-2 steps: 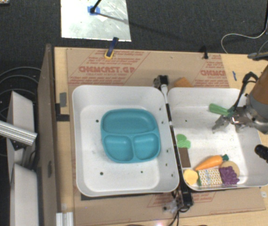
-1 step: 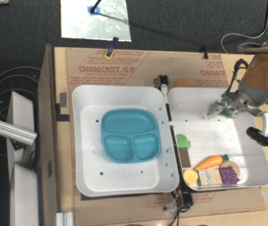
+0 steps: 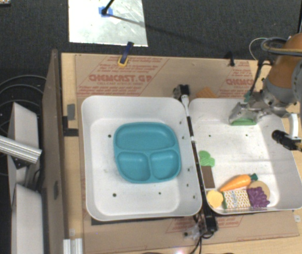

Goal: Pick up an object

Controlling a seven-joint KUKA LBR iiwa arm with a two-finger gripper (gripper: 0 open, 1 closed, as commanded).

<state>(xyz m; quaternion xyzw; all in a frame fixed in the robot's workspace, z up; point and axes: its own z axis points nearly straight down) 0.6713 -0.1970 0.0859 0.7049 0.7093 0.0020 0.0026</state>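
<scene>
Cardboard-topped bench [image 3: 140, 73] carries two white bins: the left bin [image 3: 98, 157] has a teal divided tray [image 3: 147, 151], the right bin [image 3: 236, 147] has the arm [image 3: 294, 67] reaching into its far corner. Looks like the grasp step: the end effector [image 3: 245, 115] sits low over a green object [image 3: 242, 122], but I can't tell if it's clamped or spread. Next call, I'd guess: confirm grip, then lift straight.

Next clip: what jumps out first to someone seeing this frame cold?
The teal divided plate sits alone in the left bin. Toy food clusters in the right bin's near corner: a carrot and purple grapes. The gripper is low at that bin's far edge, over something green.
</scene>
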